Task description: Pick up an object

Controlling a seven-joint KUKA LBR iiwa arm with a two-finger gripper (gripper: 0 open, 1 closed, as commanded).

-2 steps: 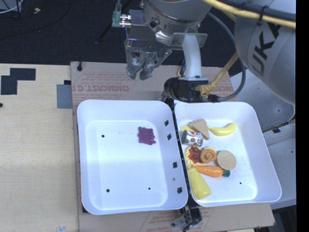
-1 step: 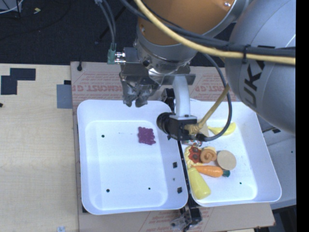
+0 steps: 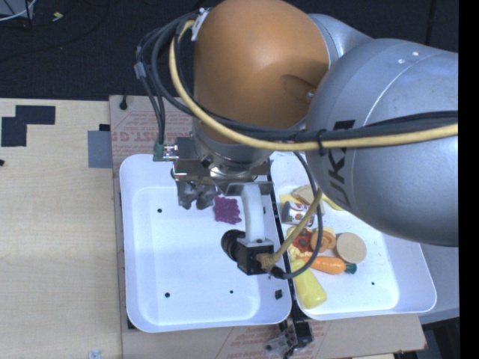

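Purple grape-like bunch [image 3: 227,209] is the only loose thing in the left bin [image 3: 150,275], sitting up near the bin's far edge and a bit right of its middle, close to the divider between the two bins. It's a lumpy little cluster, slightly taller than wide as seen here, so its long axis runs roughly from the far side toward the near side, but it's too blobby to say which end is the "front".

The gripper [image 3: 196,199] hangs just left of it, dark metal fingers pointing down into the bin, nearly touching the bunch's left side. Nothing is between the fingers, and I honestly can't tell if they're spread or pinched together since they blur into one dark clump. A white bracket with a black block on it sticks out toward the near side, right of the bunch.

The right bin [image 3: 404,298] has the pile: an orange carrot [image 3: 329,265], a yellow bottle-shaped thing [image 3: 310,287], a tan round disc [image 3: 351,247], and a red and white item [image 3: 296,212] with print too small to read.

Writing-wise, the cardboard [image 3: 138,129] under the bins has red lettering, upside down, not legible. The grey arm [image 3: 389,140] shows part of a black logo, looks like a "K".
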